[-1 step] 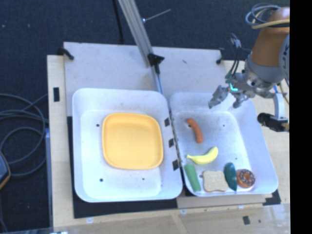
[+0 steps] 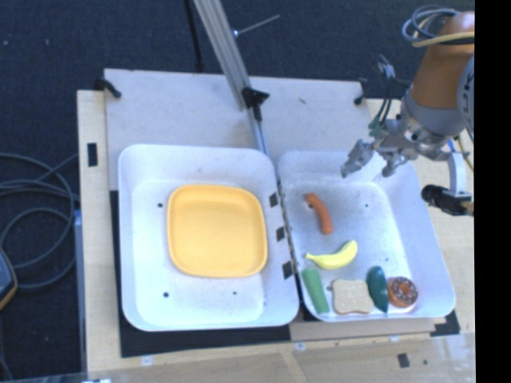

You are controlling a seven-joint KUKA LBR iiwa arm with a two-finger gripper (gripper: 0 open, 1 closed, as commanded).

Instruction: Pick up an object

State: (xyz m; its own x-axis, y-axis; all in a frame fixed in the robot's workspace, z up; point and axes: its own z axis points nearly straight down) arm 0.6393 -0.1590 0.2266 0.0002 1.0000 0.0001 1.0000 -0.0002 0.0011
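Nearest the camera, along the right bin's (image 2: 415,214) front edge, lie a green cucumber-like stick (image 2: 314,290), a flat slice of toast (image 2: 350,296), a dark green pepper (image 2: 377,288) and a round frosted donut (image 2: 402,291). Behind them sit a curved yellow banana (image 2: 334,254) and an orange sausage (image 2: 320,213). The left bin (image 2: 136,214) holds a smooth square yellow plate (image 2: 216,230). At the right bin's far rim, the gripper (image 2: 374,163) hangs with fingers spread, holding nothing.

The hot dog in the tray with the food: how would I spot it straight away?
Look at the right-hand white bin, the one holding the toy food. Most pieces crowd its near edge; the hot dog lies apart, above the yellow banana, toward the bin's left wall. It is the only orange-red, sausage-shaped piece.
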